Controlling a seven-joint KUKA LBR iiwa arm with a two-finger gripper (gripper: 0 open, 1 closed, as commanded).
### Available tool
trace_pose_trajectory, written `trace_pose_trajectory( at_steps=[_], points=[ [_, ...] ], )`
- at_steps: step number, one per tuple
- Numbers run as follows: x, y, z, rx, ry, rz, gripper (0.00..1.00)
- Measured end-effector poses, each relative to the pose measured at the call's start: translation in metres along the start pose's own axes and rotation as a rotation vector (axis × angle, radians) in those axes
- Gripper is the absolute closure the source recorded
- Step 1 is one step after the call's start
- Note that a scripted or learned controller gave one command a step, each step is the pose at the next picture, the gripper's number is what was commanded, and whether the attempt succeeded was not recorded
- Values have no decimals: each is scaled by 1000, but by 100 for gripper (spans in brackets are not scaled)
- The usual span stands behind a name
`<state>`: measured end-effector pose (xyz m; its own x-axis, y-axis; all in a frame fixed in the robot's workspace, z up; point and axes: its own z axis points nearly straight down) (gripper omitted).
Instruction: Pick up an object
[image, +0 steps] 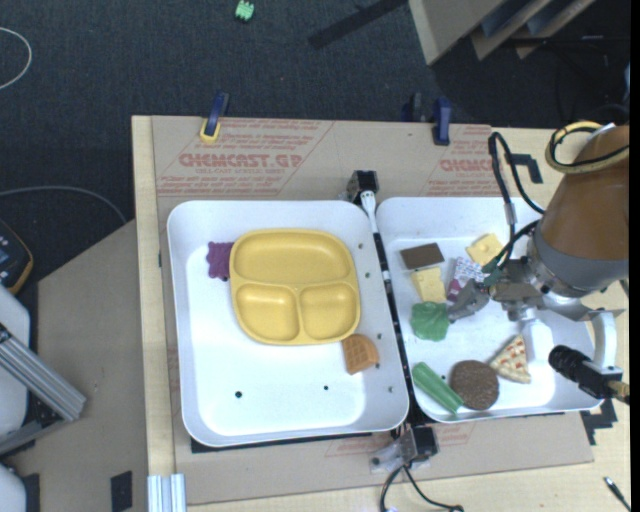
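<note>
Green lump lies in the right bin, close to the bin's left wall and about midway along it. It is rounded and blobby, a little wider than deep, with no clear long axis and no end that points anywhere. The claw reaches in from the right at a slant, its tip just beside the lump's upper right edge. I cannot tell whether they touch, or whether the claw is wide or narrow. Nothing shows held in it.

The 2 white bins sit side by side on the tabletop. Nearest the camera in the right bin, a green stick lies with its long axis running from upper left to lower right, touching a round brown cookie. Just beyond is a pizza slice. Past the lump come a pale yellow block, a purple-and-white scrap, then a brown square and a yellow wedge.

In the left bin, an orange waffle piece lies beside the near right corner of a yellow divided plate, and a purple piece touches the plate's far left edge.
</note>
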<state>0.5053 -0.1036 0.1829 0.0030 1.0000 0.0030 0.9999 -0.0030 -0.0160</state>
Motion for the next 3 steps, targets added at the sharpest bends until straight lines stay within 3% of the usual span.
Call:
trace_pose_trajectory(
  at_steps=[1, 3],
  points=[
    [0, 3, -7, -14, -2, -3, 0],
    [-6, 9, 93, -10, -1, -2, 0]
  ],
)
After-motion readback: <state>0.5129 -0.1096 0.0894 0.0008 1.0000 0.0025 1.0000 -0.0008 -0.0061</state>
